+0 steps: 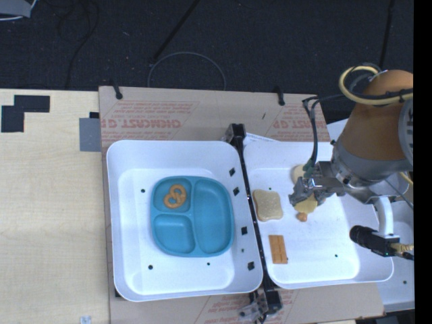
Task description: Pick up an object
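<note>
- The right bin holds food pieces around the gripper, which hangs low over the bin's middle.
- A tan, toast-like slice with a rough, roughly square outline lies flat just to the left of the gripper, near the divider between the bins.
- An orange-brown rectangular wafer lies flat below and to the left of the gripper, well apart from it.
- A small orange-yellow piece sits right under the gripper tip; its shape is hard to make out, and whether it is touched cannot be told.
- A pale yellow piece shows just above the gripper, partly hidden by cable and hardware.
- Count in the right bin: one slice, one wafer, two small yellowish pieces.
- The left bin holds one blue divided plate, far left of the gripper, with one orange pretzel in its upper-left compartment.
- The gripper's tip is dark and cluttered; how its fingers stand cannot be told.
- The grey arm is cut off at the right edge.
- Both bins rest on cardboard on the worktop.
</note>
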`<state>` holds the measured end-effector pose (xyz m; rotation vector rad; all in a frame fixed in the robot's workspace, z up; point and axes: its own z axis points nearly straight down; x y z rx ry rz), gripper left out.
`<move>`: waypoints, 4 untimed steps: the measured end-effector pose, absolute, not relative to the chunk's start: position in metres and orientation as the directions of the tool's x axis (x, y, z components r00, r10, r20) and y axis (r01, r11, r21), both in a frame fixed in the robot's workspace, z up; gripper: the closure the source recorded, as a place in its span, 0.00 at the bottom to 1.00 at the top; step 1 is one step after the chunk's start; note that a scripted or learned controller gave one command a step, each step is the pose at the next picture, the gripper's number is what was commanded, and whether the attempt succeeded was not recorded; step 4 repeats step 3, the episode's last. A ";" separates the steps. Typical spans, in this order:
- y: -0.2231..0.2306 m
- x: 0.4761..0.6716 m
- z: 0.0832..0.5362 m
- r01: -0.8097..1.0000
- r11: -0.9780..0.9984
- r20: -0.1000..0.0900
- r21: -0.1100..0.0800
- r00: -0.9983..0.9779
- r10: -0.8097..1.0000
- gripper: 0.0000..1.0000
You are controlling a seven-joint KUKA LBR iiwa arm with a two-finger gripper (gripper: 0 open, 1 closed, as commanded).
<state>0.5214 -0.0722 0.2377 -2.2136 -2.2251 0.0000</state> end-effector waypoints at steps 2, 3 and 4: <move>0.026 0.559 0.224 1.000 0.005 0.002 -0.003 -0.005 1.000 1.00; 0.086 0.560 0.221 1.000 0.005 0.002 -0.004 -0.005 1.000 1.00; 0.086 0.560 0.221 1.000 0.005 0.002 -0.004 -0.005 1.000 1.00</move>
